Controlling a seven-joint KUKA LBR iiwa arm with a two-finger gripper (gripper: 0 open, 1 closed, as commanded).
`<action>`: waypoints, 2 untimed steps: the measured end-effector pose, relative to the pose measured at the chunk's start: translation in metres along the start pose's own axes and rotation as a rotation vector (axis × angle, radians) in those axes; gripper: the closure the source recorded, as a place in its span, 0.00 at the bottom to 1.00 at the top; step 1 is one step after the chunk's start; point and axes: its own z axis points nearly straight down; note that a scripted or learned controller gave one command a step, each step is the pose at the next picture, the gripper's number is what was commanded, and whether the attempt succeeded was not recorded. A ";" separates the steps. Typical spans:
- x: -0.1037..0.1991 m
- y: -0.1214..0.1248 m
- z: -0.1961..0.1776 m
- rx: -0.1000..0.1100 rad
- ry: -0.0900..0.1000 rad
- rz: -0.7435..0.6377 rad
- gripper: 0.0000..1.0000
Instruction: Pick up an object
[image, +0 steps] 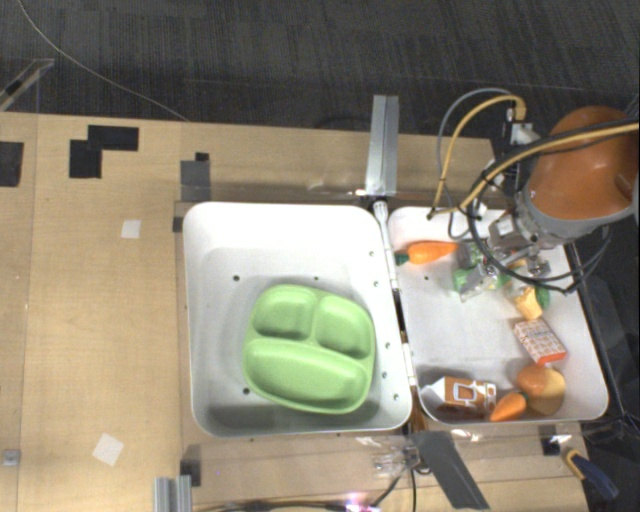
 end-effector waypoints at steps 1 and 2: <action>-0.038 -0.007 0.021 0.001 -0.001 -0.092 0.00; -0.040 -0.011 0.006 0.012 -0.005 -0.087 1.00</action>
